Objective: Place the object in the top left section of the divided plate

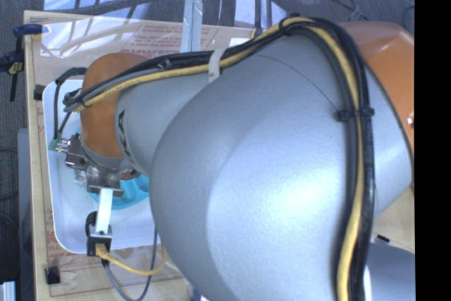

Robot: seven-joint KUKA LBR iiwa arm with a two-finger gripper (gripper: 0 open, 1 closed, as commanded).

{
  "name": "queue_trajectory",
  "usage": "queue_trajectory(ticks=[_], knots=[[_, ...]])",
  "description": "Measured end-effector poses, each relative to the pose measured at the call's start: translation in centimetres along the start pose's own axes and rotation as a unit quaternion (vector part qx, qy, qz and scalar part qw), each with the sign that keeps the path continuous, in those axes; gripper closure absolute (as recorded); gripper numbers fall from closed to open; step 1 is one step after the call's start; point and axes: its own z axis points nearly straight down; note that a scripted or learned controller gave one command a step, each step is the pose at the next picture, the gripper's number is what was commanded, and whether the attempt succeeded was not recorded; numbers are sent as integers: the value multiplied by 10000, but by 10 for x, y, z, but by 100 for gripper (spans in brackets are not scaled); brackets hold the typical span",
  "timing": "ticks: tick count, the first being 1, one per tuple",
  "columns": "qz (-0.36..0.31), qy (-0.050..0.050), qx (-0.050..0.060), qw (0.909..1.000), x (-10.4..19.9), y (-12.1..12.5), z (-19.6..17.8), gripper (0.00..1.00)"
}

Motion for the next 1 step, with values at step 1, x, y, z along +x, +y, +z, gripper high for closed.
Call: queue_trajectory(ticks=[1], knots=[[-1565, 20, -33, 9877, -2, -11, -53, 100]])
